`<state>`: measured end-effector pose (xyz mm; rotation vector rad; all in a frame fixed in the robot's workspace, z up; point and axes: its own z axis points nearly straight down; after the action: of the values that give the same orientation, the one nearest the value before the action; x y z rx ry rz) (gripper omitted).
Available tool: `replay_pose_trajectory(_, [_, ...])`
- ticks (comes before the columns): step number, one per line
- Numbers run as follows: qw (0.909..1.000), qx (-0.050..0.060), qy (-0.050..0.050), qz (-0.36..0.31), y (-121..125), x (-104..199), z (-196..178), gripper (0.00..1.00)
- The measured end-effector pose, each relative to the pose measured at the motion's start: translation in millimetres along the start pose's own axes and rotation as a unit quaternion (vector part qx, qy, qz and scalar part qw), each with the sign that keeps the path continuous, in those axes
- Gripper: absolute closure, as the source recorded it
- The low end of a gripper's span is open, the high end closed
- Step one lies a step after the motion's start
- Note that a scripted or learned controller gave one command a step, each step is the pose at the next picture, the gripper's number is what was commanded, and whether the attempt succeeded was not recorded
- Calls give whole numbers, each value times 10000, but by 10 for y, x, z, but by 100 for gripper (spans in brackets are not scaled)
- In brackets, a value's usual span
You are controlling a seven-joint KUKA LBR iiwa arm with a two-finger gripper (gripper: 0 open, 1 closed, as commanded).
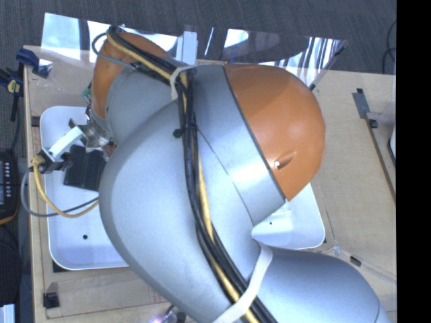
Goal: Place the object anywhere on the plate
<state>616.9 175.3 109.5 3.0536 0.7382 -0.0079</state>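
Note:
My grey and orange arm covers most of the view and reaches over to the left bin. The gripper's black body hangs over the upper part of that bin, and its fingertips are hidden from the camera. No plate or loose object can be made out; the arm hides the middle of the bench and most of the right bin.
A yellow cable loops from the wrist over the left bin. A small dark speck lies on that bin's floor. Blue clamps sit at the bench's left rear corner. Bare wooden bench lies to the right.

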Motion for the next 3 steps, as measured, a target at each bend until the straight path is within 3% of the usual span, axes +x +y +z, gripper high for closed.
replay_pose_trajectory(1, [9994, 0, 28, 353, 293, 116, -1057, 0])
replay_pose_trajectory(2, [9995, -11, 32, 322, 282, 123, -1141, 100])
replay_pose_trajectory(3, [9954, -1, 3, 963, 787, -407, -1353, 100])
